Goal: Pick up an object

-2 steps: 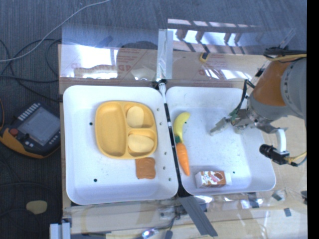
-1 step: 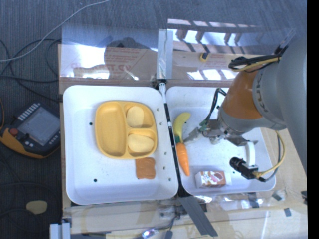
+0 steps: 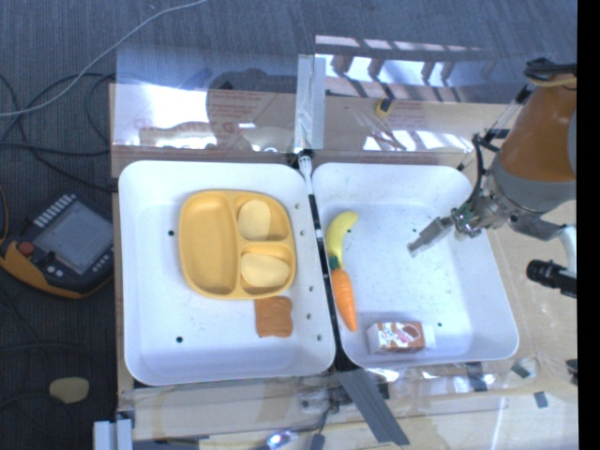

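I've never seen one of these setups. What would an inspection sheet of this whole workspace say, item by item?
Surface: two white bins, left bin, right bin, side by side.
Job's things: banana, carrot and small carton in right bin.
Clutter: yellow divided tray and brown slice in left bin.
Grippers: gripper over right bin, holding nothing.
Cables: white cable on floor.
Surroundings: handheld controller left of bench.

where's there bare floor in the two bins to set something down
Right bin: its broad middle, between the banana and carrot on the left wall, the small carton at the front, and the gripper at upper right. Left bin: narrow margins around the yellow tray; the brown piece crowds the front right.
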Controlling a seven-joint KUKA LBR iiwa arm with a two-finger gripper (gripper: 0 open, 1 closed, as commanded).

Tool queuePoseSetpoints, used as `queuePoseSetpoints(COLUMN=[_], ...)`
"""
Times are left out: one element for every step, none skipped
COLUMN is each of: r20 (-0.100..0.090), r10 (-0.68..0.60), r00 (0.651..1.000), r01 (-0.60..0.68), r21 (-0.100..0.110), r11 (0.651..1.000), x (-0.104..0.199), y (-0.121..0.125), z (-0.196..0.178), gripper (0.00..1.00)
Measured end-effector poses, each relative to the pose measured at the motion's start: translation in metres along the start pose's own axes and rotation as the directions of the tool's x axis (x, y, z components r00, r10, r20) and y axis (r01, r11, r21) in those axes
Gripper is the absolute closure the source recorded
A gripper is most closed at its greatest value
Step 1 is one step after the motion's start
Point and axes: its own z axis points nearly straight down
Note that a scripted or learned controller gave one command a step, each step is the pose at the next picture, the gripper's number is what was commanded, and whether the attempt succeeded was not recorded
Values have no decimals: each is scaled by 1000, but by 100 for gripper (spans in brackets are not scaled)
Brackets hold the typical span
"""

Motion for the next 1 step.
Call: queuePoseSetpoints(r20=[7], r10=[-267], r00=[964], r01=[267], r21=[-10], r11=[964], x=[49], y=[-22], z=[99], gripper=[0])
